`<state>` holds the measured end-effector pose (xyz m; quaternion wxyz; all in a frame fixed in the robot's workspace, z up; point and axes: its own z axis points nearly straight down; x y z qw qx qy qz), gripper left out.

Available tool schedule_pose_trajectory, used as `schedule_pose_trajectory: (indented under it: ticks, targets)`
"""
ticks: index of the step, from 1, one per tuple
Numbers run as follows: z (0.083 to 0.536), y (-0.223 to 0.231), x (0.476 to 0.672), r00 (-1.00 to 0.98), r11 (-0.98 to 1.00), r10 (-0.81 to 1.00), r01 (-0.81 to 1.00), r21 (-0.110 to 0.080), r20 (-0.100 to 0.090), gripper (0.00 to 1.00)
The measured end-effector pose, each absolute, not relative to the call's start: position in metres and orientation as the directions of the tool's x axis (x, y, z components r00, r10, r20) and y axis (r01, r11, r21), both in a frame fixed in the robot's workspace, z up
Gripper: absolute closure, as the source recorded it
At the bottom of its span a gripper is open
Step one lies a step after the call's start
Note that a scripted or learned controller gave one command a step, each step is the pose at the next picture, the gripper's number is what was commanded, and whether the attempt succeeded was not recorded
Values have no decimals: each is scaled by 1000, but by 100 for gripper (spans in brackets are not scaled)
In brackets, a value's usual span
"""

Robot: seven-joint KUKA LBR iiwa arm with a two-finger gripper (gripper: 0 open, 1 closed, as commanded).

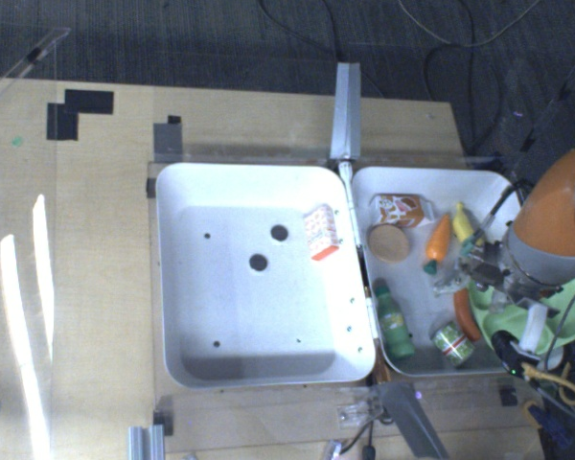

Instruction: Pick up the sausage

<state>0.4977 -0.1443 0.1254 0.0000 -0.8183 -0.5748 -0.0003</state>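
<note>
The sausage (463, 316) looks like the reddish-orange curved piece lying in the right bin (417, 182), near its right side. It is partly hidden by the arm. My gripper (474, 268) hangs just above it, low over the middle right of that bin, among the objects. The grey wrist and orange band (556, 209) reach in from the right.
The right bin also holds a brown tub (396, 226), an orange carrot (439, 240), a yellow item (461, 224), a green bottle (393, 320), a small can (452, 343) and a light green object (513, 316). A small white-and-red box (321, 233) lies in the left bin (187, 353).
</note>
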Motion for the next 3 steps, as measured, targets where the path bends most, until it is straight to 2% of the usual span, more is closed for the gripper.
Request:
schedule_pose_trajectory:
  ticks: [1, 2, 3]
  targets:
    - [90, -145, 492, -571, 571, 821, 821, 12, -10, 0]
    - [101, -144, 494, -571, 571, 821, 821, 17, -12, 100]
    - [113, -143, 497, -571, 571, 821, 820, 23, -16, 100]
